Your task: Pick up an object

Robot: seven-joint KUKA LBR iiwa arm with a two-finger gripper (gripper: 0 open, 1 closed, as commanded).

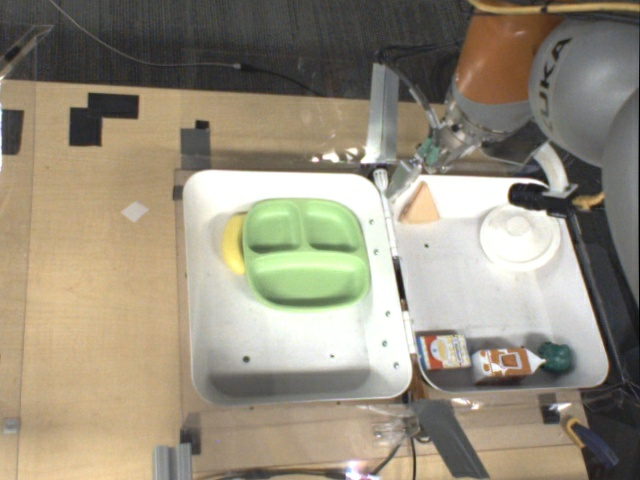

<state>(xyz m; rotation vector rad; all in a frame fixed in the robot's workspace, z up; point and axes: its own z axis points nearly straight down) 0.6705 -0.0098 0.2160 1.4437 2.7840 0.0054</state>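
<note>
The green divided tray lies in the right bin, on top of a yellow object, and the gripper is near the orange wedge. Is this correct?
Not quite. The camera view shows the green divided tray in the left bin, not the right one. The rest stands: it lies over a yellow object, and the gripper is near the orange wedge, which is in the right bin.

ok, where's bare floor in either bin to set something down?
Right bin: open middle, bordered by the white lid above and the cartons along the near wall. Crowded at its far-left corner, where the gripper hangs by the orange wedge. Left bin: bare strip in front of the green tray.
</note>
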